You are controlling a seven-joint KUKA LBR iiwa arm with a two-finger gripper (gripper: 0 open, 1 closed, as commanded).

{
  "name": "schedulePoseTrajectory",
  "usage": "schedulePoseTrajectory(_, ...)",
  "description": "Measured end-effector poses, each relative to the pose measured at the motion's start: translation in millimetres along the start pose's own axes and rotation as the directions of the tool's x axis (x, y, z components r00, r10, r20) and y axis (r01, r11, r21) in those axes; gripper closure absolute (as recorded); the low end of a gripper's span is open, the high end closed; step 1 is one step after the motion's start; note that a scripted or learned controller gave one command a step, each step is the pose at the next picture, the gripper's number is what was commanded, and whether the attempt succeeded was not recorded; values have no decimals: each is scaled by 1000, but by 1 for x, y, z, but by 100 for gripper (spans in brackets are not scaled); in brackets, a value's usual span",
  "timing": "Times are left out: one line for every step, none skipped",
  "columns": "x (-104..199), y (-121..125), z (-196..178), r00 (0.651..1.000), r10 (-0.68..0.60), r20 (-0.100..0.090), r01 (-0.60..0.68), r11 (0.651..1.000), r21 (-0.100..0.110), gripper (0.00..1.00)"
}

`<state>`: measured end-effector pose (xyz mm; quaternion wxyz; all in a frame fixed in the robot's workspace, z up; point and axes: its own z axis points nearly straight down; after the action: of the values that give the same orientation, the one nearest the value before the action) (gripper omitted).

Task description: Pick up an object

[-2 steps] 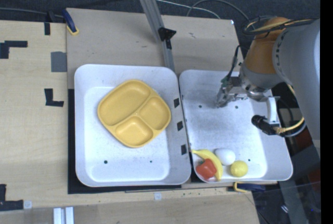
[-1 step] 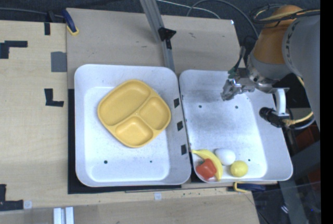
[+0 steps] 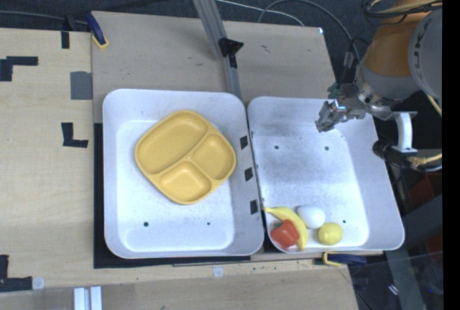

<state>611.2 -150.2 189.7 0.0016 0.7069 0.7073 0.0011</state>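
No text, label, brand, number or sign can be read anywhere in the frame. The black tape marks on the counter at the left of the frame form plain angular shapes, not letters.
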Motion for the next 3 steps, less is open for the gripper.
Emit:
schedulePoseTrajectory(3, -4, -62, 1000, -1, 0, 1, 1000, -2, 100)
schedulePoseTrajectory(53, 2, -47, 1000, -5, -2, 5, 1000, 5, 100)
schedulePoseTrajectory(107, 16, -50, 1000, -7, -3, 7, 1000, 4, 100)
